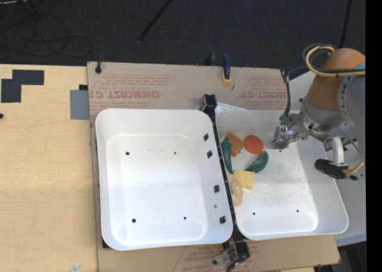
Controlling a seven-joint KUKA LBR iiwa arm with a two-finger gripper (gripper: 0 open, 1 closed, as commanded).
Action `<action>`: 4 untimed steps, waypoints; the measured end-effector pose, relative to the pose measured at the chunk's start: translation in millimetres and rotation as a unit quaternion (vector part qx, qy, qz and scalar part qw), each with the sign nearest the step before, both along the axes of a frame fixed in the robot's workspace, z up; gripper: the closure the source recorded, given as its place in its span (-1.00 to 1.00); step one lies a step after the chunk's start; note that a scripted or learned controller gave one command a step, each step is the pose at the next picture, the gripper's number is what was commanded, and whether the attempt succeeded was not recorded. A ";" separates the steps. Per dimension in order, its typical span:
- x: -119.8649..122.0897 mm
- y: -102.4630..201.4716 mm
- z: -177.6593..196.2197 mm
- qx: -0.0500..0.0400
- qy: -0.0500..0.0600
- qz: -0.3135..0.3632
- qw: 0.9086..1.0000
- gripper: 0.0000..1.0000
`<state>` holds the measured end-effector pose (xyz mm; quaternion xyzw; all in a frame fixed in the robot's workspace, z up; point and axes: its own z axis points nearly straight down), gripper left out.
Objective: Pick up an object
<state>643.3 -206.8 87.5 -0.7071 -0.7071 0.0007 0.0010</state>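
A small heap of objects lies in the right bin (298, 217), against its left wall. It holds a round orange-red piece (253, 144), a brown-orange piece (233, 143), a dark green curved piece (258, 162), a yellow piece (244, 179) and a tan piece (236, 193). My gripper (282, 138) hangs over the upper right part of this bin, to the right of the orange-red piece and apart from it. Nothing shows held in it.
The left bin (113, 145) stands beside the right one, with a black clamp rail (216, 163) between them. The grey arm with its orange band (334, 80) comes in from the right. Both bins rest on a cardboard sheet (155, 89).
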 end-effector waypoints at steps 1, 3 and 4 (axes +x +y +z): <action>0.8 -5.7 0.4 -0.001 -0.001 0.000 1.000 1.00; 2.2 94.5 1.9 -0.004 -0.005 0.003 1.000 -1.00; -36.7 89.5 -0.5 0.000 0.002 -0.001 1.000 -1.00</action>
